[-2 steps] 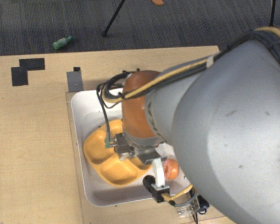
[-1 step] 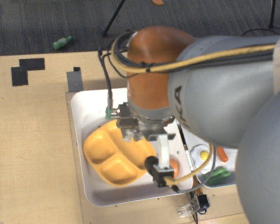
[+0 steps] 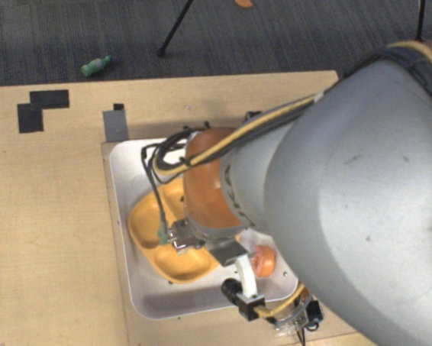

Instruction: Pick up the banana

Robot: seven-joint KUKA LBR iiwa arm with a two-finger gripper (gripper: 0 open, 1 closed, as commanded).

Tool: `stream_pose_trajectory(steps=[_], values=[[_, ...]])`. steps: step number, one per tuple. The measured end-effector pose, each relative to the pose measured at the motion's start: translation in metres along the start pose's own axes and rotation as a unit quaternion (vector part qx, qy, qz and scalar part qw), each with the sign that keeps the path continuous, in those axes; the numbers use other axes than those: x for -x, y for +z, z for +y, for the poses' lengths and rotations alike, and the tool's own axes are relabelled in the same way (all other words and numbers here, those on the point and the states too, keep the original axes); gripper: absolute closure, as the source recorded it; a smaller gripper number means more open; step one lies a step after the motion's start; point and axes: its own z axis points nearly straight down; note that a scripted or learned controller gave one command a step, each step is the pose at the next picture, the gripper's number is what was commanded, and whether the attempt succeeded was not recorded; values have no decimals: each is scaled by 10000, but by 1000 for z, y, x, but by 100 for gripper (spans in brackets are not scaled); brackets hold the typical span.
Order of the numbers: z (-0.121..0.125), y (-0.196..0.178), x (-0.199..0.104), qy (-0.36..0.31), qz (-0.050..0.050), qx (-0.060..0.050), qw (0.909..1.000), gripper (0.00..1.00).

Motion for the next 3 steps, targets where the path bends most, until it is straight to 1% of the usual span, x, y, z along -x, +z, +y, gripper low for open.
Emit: stream_pose_trajectory(steps=[1,2,3], values=[[-5,-70,-2,-1595,18,-130,9871,100],[-5,-69,-2,-1595,18,-131,9871,0],[57,-8,1,-2607,26,-86,9654,0]])
